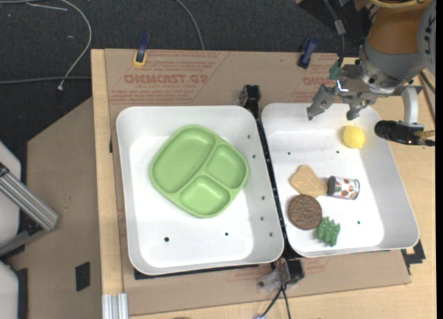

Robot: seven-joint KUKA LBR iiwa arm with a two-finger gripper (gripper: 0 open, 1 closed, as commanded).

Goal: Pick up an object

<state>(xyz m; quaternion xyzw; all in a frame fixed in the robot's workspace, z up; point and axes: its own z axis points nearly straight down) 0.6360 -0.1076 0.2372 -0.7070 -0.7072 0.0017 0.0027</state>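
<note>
My gripper (337,108) hangs over the far edge of the right bin (398,203), its two grey fingers (318,106) spread apart with nothing between them. A yellow lemon-like ball (354,137) lies just right of and nearer than the fingers. Closer to the front of that bin lie a tan cracker shape (307,180), a small can on its side (344,187), a brown round cookie (304,212) and a green leafy toy (328,231).
The left bin (142,238) holds a green three-compartment plate (199,170). A black divider runs between the bins. Blue clamps (307,52) sit at the cardboard's far edge, and cables trail across the dark floor beyond.
</note>
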